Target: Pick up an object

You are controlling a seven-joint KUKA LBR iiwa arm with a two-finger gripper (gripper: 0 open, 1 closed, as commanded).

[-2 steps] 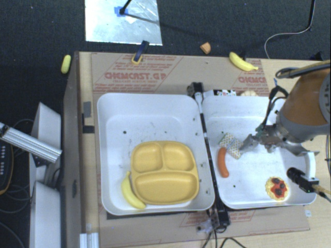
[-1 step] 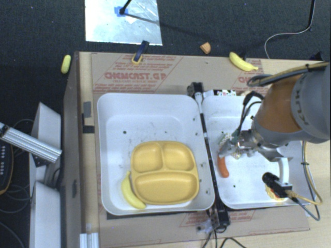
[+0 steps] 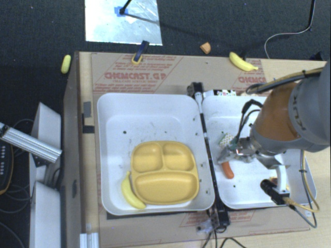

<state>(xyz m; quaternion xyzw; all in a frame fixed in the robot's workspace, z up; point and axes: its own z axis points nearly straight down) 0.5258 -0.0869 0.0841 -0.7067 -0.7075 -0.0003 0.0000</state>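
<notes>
gripper [image 3: 227, 154] low in right bin [image 3: 232, 120] | grip state unclear | orange carrot [image 3: 227, 170] just beside

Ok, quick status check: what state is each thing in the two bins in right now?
yellow divided plate: upright, lying flat in the left bin.
banana: lying against the plate's near-left edge.
orange carrot: lying flat in the right bin.
pincer: low in the right bin, just above the carrot; grip unclear.

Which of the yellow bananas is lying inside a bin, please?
The banana in the left bin, tucked against the yellow divided plate; the others lie on the cardboard or floor.
</notes>
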